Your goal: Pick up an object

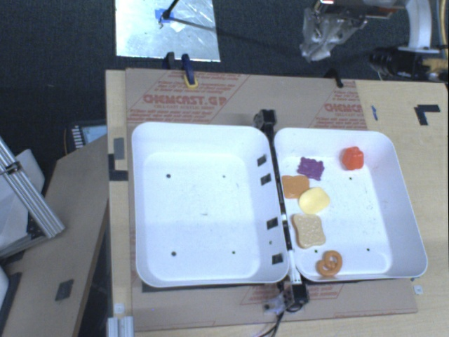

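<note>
The right bin (393, 209) holds several small toy foods. A red piece (352, 158) lies near its far side, and a purple piece (310, 167) lies left of it. An orange-brown slab (295, 186), a yellow round piece (314, 201), a tan toast slice (308, 230) and an orange pretzel (328, 262) run down the bin's left side. My gripper (319, 44) hangs high at the top of the view, beyond the bins and well apart from every piece. Nothing shows between its fingers.
The left bin (196, 202) stands beside the right one, joined by a black clip strip (273, 181). Cardboard (231, 93) lies under both bins. A shiny metal sheet (167, 18) rests on the dark floor at the far left. An aluminium frame (24, 195) stands at the left edge.
</note>
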Robot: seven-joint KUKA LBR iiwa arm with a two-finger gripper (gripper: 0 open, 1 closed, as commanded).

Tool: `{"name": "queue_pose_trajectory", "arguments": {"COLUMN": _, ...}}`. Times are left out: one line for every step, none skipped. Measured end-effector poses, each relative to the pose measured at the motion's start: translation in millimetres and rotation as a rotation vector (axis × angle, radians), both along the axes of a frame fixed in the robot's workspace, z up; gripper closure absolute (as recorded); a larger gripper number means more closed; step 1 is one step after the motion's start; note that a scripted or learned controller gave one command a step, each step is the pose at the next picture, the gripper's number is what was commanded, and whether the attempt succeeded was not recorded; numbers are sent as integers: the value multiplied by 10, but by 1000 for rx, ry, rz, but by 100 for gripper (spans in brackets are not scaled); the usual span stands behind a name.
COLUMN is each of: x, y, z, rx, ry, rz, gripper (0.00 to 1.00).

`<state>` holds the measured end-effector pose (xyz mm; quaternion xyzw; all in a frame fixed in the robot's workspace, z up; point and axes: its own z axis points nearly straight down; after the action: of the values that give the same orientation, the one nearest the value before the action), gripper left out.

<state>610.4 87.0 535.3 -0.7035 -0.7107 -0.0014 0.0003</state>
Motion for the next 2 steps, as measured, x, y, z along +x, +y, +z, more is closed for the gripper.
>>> {"name": "queue_pose_trajectory", "arguments": {"x": -204, "y": 892, "z": -3, "rx": 1, "ry": 0, "rz": 4, "gripper": 100}}
{"name": "queue_pose_trajectory", "arguments": {"x": -558, "y": 1474, "z": -3, "rx": 1, "ry": 2, "rz": 1, "gripper": 100}}
